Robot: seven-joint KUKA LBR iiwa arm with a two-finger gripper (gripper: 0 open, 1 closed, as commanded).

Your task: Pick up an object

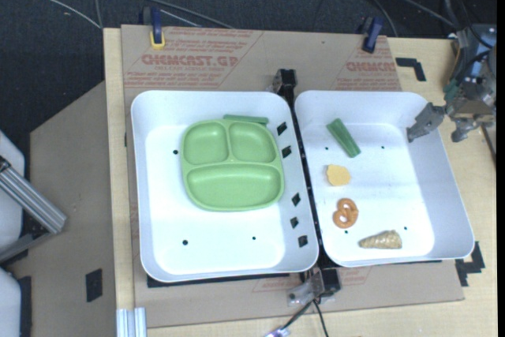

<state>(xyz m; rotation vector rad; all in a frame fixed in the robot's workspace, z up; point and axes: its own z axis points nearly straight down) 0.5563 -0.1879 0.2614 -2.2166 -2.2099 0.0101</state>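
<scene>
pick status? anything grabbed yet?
Done: nothing lifted. The green stick, yellow piece, pretzel and tan cone-shaped piece all lie on the right bin floor. In hand: nothing; the gripper sits open at that bin's upper right edge, apart from every item. Left: approach, close on one, lift.

The left bin [154, 233] carries a green divided plate [232, 166] toward its far edge. In the right bin [442, 193], a green stick [344, 137] lies near the far left corner, with a yellow piece [338, 175], a pretzel [345, 213] and a tan cone [381, 240] trailing toward the near edge. The gripper [442, 124] hangs over that bin's far right corner, fingers spread, nothing between them.
</scene>
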